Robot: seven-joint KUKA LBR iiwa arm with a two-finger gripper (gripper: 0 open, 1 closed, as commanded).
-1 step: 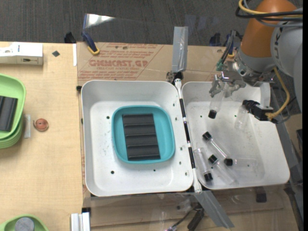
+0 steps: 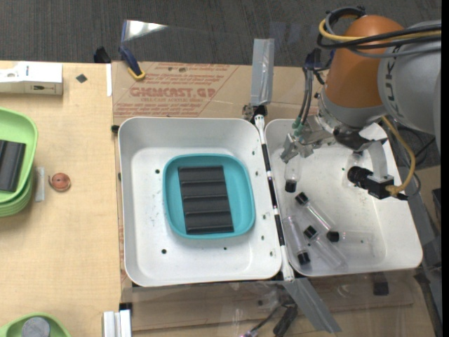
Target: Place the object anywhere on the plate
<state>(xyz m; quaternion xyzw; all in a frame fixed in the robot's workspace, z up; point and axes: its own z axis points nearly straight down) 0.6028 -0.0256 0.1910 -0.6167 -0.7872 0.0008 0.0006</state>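
A teal plate [image 2: 244,192] lies in the middle of the left bin [image 2: 140,188], with a black ridged block [image 2: 205,199] resting on it. Several clear tubes with black caps [image 2: 309,230] are scattered over the floor of the right bin [image 2: 379,244]. My gripper [image 2: 290,152] hangs low over the far left part of the right bin, close to the wall between the bins. Just below it stands a clear tube with a black cap [image 2: 290,185]; whether the gripper touches it I cannot tell.
The grey and orange arm [image 2: 365,62] covers the far right of the right bin, with cables looping around it. Cardboard [image 2: 182,90] lies behind the left bin. A green tray [image 2: 14,163] and a small round piece [image 2: 60,182] sit on the bench to the left.
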